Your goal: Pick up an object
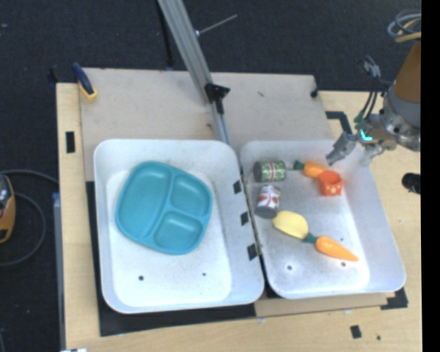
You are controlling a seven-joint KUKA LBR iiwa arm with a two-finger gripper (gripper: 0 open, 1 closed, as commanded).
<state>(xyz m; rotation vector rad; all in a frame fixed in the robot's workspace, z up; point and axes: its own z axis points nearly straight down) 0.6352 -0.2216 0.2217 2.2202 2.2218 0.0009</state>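
Note:
The right bin [374, 226] holds several toy items. A green can [270, 171] lies on its side near a small carrot [313, 169] and a red-orange pepper [331, 184]. Closer to the front are a silver can [268, 199], a yellow lemon [291, 224] and a larger carrot [336, 248]. My gripper [352, 152] hangs over the bin's far right corner, just above and to the right of the pepper. It is open, with nothing between its fingers.
The left bin [110, 270] holds a blue divided plate [163, 206]. A grey metal pole [187, 46] slants in from the top toward the gap between the bins. The bench [132, 101] runs behind both bins.

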